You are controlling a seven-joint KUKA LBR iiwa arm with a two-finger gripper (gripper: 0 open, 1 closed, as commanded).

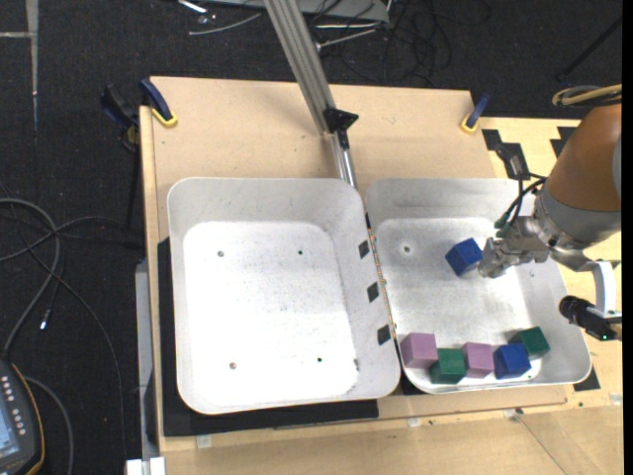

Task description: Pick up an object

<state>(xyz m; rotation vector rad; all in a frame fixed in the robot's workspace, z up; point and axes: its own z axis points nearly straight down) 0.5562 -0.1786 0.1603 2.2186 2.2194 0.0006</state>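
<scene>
A KUKA arm (584,181), grey with an orange band above the wrist, is seen reaching in from the right over the right-hand white bin (435,206), one of two shallow bins set side by side on a wooden bench (247,132). Its gripper (492,261) is positioned low over the bin's middle, and a blue cube (463,256) is found just beside the gripper's tip, on its left, tilted and seemingly touching it. Whether the cube is gripped or merely lies against the tool cannot be told from this angle, nor can the gripper's state be made out.

Along the near wall of the same bin, five more blocks are lined up close together: a purple cube (419,348), a green cube (450,364), a second purple cube (480,358), a second blue cube (511,360) and a dark green cube (533,341) nearest the right corner. These are kept well apart from the gripper. The left-hand bin (188,265) is shown beside it, their rims touching at the centre.
</scene>
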